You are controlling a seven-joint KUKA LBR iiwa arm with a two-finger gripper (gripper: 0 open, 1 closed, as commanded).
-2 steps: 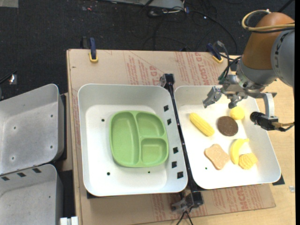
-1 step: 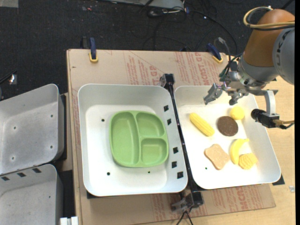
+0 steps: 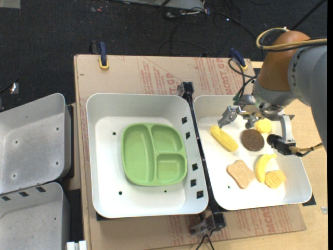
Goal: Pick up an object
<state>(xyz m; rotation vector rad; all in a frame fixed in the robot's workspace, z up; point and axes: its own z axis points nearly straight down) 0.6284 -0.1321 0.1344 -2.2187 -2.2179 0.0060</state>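
Observation:
The right bin [image 3: 299,191] holds several toy foods: a yellow corn cob [image 3: 223,138], a brown round patty [image 3: 253,140], a small yellow piece [image 3: 264,125], a banana [image 3: 263,163], a ridged yellow biscuit [image 3: 275,179] and a tan slice of toast [image 3: 240,174]. My gripper [image 3: 240,120] hangs over the far part of this bin, above the gap between the corn cob and the patty. Its fingers are spread, with nothing between them. The small yellow piece lies just right of the gripper, partly under the wrist.
The left bin [image 3: 104,191] holds a green divided plate [image 3: 154,154]. A black divider [image 3: 196,139] runs between the bins. Grey trays [image 3: 31,139] lie off the bench at the left. The arm reaches in over the right bin's far right corner.

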